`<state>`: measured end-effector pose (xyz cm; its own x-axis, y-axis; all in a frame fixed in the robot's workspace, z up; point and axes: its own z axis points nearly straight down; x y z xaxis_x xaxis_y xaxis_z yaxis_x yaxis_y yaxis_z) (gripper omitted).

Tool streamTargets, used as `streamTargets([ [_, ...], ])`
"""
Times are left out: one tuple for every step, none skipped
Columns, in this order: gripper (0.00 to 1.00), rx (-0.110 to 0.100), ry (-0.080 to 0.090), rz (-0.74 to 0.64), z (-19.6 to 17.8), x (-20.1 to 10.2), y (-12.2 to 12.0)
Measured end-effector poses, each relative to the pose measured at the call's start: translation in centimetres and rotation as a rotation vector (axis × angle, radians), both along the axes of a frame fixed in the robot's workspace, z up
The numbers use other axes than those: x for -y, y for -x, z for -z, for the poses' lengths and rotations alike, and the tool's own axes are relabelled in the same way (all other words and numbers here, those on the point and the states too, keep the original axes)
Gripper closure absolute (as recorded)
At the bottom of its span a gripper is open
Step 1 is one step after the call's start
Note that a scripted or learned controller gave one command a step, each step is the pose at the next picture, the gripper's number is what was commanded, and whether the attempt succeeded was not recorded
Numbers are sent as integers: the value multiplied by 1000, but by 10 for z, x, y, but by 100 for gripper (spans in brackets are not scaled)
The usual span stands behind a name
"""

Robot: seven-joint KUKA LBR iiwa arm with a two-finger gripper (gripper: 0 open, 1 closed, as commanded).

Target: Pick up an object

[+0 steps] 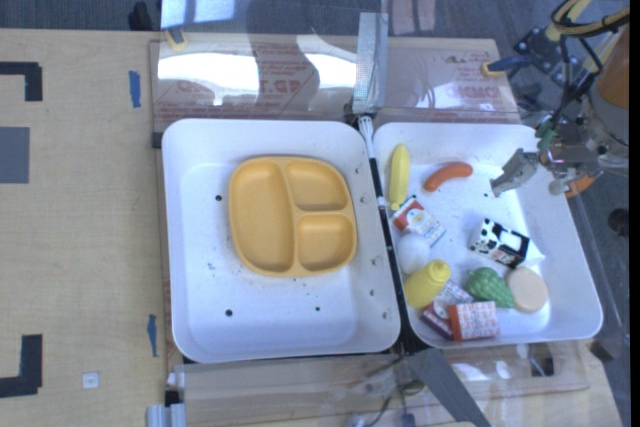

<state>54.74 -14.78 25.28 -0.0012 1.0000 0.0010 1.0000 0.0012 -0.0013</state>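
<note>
Low in the right bin (585,300), the toys lie untouched: red carton (472,319), green piece (489,284), black-and-white carton (499,241). Higher right, the gripper (518,170) hovers with fingers released, empty. Nothing is picked yet.

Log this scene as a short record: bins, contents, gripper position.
left bin: holds a yellow divided plate
right bin: banana, sausage, yellow bottle, black-and-white carton, green toy, round tan piece, small packets
gripper: over the right bin's upper right part, nothing visibly between its fingers
</note>
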Motion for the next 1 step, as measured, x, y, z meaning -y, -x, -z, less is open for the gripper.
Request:
streamTargets([
  [0, 4, 1, 266, 158, -33, -28],
])
